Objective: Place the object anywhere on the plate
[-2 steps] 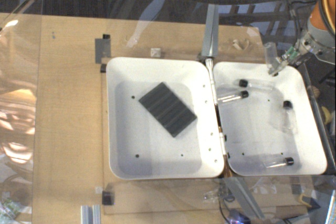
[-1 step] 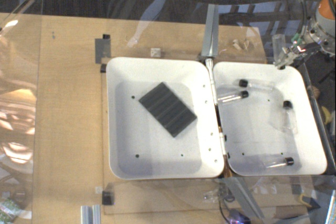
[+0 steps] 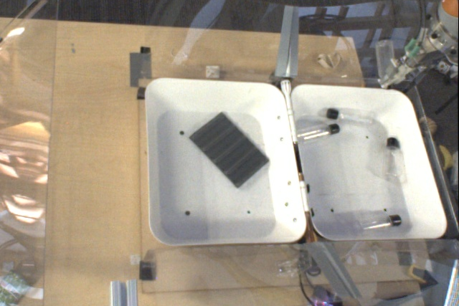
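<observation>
A dark grey ribbed plate (image 3: 229, 149) lies flat and turned at an angle in the left bin (image 3: 161, 175). Several clear tubes with black caps lie in the right bin (image 3: 423, 175): one near the dividing wall (image 3: 318, 131), one just above it (image 3: 344, 115), one by the right wall (image 3: 393, 156) and one at the front (image 3: 376, 223). My gripper (image 3: 414, 54) hangs at the upper right, above and beyond the right bin's far right corner, well away from the tubes and the plate. I see nothing held in it.
A metal bar (image 3: 287, 43) runs back from the seam between the bins. Black clamps (image 3: 141, 67) sit at the left bin's corners. A small white block (image 3: 212, 71) lies on the wooden bench behind the left bin. Clear sheeting covers the bench's left side.
</observation>
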Controlling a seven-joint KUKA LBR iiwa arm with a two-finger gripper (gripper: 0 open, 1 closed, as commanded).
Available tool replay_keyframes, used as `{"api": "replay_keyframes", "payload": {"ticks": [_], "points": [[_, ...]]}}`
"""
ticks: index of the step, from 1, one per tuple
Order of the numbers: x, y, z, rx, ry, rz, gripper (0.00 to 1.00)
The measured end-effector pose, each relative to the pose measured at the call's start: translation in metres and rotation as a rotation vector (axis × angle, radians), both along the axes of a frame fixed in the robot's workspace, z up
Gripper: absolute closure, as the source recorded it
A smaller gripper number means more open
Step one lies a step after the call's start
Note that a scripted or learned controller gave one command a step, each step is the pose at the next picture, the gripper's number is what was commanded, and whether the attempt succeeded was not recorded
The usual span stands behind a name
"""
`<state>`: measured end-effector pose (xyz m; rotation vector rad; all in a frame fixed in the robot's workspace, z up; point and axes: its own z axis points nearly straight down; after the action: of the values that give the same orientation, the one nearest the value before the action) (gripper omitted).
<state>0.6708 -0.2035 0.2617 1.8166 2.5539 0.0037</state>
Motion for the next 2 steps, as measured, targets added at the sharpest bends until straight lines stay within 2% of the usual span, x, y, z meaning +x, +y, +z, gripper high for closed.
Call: {"api": "replay_keyframes", "payload": {"ticks": [1,2], "points": [[0.000,0.000,0.011,0.000,0.001,0.021,1.00],[-0.001,-0.001,0.033,0.001,0.001,-0.135,1.00]]}}
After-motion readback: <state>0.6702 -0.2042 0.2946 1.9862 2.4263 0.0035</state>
